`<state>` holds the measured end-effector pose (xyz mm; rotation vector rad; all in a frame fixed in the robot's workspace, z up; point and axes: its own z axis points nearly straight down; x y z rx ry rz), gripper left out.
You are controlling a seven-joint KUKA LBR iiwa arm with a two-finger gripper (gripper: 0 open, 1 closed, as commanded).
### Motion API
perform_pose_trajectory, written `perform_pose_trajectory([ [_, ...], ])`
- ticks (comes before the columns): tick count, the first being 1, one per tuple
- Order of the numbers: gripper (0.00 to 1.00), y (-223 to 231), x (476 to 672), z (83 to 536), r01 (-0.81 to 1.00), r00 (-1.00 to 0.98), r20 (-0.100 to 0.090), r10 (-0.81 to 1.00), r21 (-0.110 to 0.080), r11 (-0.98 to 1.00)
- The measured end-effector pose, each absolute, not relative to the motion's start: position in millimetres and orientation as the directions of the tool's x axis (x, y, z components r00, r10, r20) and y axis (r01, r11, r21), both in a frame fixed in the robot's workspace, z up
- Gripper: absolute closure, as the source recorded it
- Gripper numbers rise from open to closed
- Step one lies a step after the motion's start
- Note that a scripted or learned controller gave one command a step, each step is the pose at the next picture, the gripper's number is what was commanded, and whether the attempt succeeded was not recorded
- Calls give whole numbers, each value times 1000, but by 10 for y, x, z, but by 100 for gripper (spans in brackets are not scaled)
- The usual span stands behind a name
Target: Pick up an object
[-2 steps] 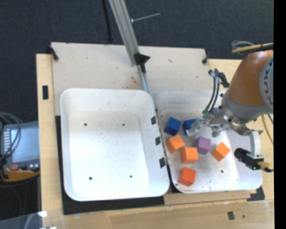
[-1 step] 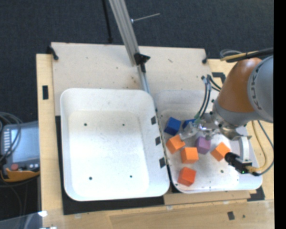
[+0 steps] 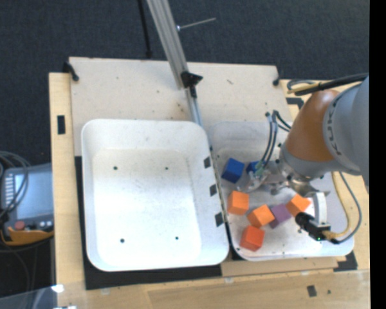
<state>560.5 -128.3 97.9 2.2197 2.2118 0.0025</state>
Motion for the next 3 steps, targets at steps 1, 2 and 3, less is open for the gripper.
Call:
perform_pose_trajectory([
  [1,100,-1295,5612,1095,1000,12,-5,1000,11,-12],
  [2,100,-1319,5623,1526,1000,6,-1,1000,5,-6],
  [3,100,-1235,5623,2037,1000,-3,-1,1000,7,3],
])
